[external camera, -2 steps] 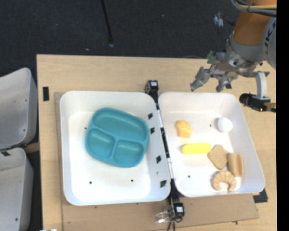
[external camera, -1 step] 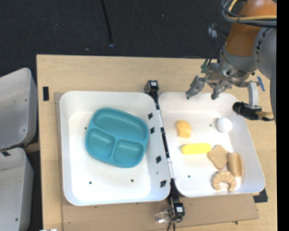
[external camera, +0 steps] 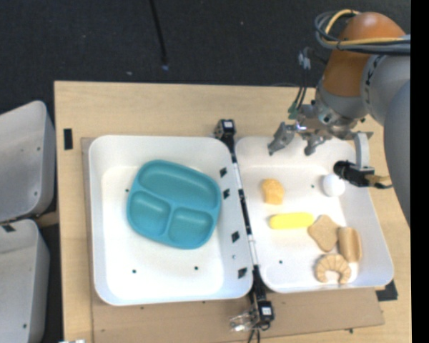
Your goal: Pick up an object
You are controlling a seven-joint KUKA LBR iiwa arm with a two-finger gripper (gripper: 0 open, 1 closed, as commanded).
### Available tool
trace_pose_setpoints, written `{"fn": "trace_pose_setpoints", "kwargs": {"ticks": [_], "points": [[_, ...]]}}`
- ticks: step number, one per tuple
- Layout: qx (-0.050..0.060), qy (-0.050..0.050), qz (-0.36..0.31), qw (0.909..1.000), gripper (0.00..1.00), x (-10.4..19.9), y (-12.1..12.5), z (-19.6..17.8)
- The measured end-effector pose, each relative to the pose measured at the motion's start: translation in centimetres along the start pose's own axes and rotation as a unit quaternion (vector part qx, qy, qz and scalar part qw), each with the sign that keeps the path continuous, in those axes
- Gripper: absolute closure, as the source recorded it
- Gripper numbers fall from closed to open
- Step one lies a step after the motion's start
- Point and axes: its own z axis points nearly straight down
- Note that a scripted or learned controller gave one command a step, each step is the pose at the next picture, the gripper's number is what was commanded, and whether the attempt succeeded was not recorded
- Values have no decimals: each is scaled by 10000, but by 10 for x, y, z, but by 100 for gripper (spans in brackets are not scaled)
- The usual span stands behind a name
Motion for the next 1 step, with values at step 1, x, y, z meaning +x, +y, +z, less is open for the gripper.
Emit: {"fn": "trace_pose_setpoints", "kwargs": {"ticks": [1], "points": [[13, 4, -9, 10000, 0, 6, -1, 61]]}}
